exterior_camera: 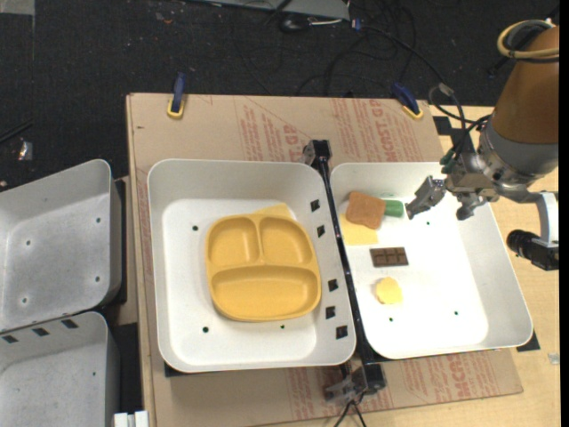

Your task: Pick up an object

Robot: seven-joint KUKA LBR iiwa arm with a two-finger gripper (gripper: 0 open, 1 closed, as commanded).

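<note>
This is a robotics lab or test cell — not a home or shop. Left of the gripper (447,199), two shallow white bins (169,238) sit side by side on a sheet of printed cardboard (267,118), pinned to the bench by spring clamps (177,96) along the far edge. Beyond the gripper, loose black cables (391,25) trail over dark carpet (71,60) — a bare rig. Far to its left, spare white trays (53,229) lie stacked.

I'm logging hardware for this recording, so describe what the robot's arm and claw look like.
The arm is a thick rounded cylinder, orange-brown above a grey wrist section. Black cables run along it. The small claw is dark grey metal with two thin fingers.
</note>
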